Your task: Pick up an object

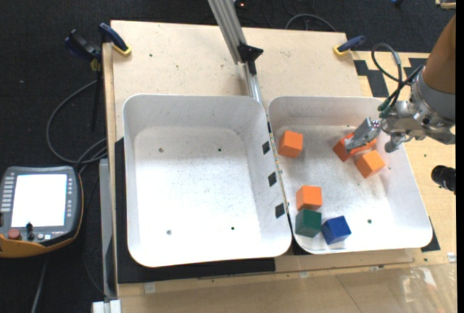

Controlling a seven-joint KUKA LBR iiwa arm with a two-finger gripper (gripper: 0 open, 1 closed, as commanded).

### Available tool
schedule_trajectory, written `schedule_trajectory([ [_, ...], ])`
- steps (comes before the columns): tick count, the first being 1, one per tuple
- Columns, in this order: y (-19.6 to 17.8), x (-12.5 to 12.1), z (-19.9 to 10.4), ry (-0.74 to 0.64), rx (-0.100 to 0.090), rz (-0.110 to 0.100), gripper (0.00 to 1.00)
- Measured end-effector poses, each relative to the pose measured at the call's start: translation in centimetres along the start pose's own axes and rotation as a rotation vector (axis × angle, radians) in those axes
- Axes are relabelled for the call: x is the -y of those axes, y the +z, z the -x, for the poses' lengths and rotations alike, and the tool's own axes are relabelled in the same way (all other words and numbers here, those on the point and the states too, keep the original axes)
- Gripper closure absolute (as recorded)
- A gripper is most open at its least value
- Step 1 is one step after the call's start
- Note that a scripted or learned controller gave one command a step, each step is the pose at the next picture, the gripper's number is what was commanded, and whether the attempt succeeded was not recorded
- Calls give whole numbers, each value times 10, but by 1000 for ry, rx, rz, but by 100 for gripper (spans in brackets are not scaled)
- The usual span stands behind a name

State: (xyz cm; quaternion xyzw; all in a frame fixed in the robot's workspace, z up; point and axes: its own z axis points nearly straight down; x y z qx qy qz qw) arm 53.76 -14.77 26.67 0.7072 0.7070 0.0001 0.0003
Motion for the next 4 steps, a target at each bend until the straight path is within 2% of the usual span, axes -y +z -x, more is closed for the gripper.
schedule_trajectory([
  [1, 4, 46, 12, 2, 0, -2, 0],
  [2, 24, 48, -36, -7, -2, -2, 0],
  [3, 74, 48, -85, -7, -3, -5, 0],
  [4, 72, 15, -115, -6, -1, 2, 0],
])
